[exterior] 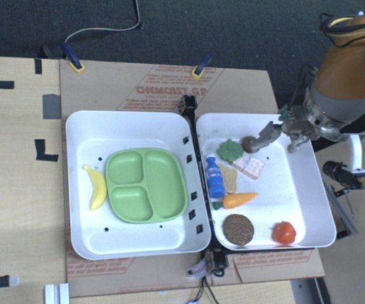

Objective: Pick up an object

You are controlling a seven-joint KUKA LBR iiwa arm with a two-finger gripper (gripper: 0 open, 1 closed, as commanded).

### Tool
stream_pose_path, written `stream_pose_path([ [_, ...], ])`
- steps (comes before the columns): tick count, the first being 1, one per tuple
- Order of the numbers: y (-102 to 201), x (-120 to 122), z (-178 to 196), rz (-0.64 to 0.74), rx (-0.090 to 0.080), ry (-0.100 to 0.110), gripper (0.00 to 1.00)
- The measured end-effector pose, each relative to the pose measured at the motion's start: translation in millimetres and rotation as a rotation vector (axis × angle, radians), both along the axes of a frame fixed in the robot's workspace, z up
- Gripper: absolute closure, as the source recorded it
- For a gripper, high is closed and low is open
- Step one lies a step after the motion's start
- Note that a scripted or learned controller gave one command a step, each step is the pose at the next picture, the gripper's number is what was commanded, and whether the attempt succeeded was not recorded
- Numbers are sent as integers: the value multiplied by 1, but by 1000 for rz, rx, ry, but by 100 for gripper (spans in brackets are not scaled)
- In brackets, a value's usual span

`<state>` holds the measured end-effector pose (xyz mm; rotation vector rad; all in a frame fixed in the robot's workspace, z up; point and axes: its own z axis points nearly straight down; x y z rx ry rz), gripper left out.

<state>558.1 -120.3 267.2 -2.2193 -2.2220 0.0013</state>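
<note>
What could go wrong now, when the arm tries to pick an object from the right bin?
1. The end effector hovers near the green broccoli-like toy, which touches the pink-and-white packet and blue plastic bottle; a grasp may catch two things.
2. Descending near the right white bin wall may cause bumping.

Both bins (81,170) are white. The divided plate (147,183) is pale green, with a yellow banana (97,186) beside it. Just beside the grey fingers (266,135) lies a dark green leafy piece (230,149) and a packet (248,166) checked pink and white. Farther from them lie a blue bottle (214,179), an orange carrot (239,199), a speckled brown disc (238,228) and a red tomato (284,232). The worktop (18,189) is pale wood with black marks.
</note>
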Motion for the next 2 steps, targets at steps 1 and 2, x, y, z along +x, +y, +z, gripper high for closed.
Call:
stream_pose_path([
  [1, 28, 40, -85, 0, 0, 3, 0],
  [2, 4, 88, -156, -1, -1, 2, 0],
])
